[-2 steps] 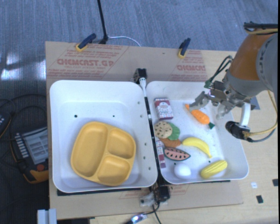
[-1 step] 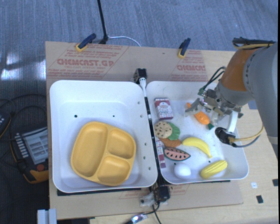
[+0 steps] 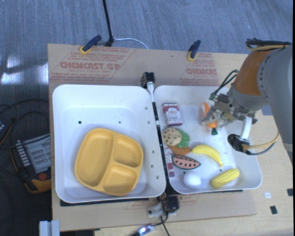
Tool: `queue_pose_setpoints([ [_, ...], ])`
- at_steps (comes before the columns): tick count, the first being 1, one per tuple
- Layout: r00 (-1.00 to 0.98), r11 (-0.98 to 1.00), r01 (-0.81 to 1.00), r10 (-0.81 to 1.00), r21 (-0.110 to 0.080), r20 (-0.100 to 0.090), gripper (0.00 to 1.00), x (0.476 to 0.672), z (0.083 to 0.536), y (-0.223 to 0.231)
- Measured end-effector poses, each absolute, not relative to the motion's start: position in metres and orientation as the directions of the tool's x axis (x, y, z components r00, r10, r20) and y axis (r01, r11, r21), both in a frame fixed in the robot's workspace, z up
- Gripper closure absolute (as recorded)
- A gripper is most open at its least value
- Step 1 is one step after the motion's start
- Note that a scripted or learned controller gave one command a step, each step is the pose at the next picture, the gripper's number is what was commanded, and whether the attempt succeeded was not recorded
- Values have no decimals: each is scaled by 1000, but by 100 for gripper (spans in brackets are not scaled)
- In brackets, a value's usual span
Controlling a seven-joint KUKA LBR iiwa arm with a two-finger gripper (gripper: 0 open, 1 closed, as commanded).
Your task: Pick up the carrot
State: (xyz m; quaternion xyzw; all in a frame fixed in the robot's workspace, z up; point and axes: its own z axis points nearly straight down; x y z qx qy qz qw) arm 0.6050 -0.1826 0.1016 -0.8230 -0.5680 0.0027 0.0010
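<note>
I'm seeing the gripper (image 3: 212,116) gripping the carrot (image 3: 207,113) in the right bin (image 3: 253,178); the yellow tray (image 3: 109,160) is sitting in the left bin (image 3: 64,132).

Brown board-topped bench (image 3: 88,65), two shallow white bins side by side, left bin (image 3: 64,107), right bin (image 3: 250,173), touching along the middle.

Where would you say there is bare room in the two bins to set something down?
The left bin has a bare strip along its far wall, above the yellow tray. In the right bin, a small patch lies between the red box and the gripper. Its near half is crowded: cookie, watermelon slice, banana, egg, corn.
</note>
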Motion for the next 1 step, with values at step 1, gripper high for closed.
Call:
queue_pose_setpoints([
  [1,598,-598,801,801,3,-2,100,617,219,-150],
])
